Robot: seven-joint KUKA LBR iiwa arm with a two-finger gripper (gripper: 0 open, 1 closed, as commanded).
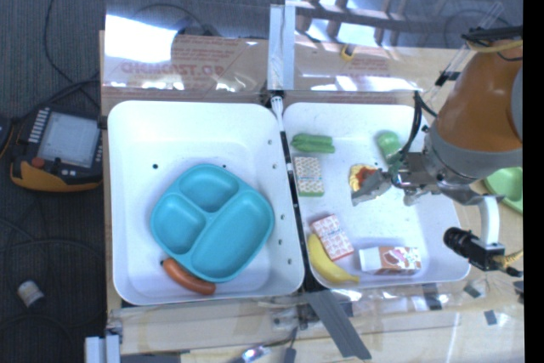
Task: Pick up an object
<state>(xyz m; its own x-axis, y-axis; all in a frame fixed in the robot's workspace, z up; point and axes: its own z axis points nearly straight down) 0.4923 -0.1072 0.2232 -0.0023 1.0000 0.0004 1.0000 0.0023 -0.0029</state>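
Objects for picking lie in the right bin [425,110], and you have several there. Along its left side you see a green pod-shaped toy [312,144] near the top, and below it a small patterned packet [309,175] lying flat. Toward the front, a pink patterned packet [331,235] rests on the upper end of a yellow banana [327,264], touching it. To the right of those, a small boxed item with a red and white label [391,258] lies near the front wall. A green rounded piece [388,144] sits up by the arm, and a red and yellow item [363,176] lies just left of the gripper [374,186].

Your gripper hangs over the middle of the right bin, close beside that red and yellow item. You cannot tell whether the jaws are apart or together, nor whether anything is between them; the grey tip is too blurred.

In the left bin [127,183] you see a blue divided plate [212,221] with a red sausage toy [189,277] tucked at its front edge, touching it. A handheld control pendant [55,149] lies on the floor to the left of the bench.
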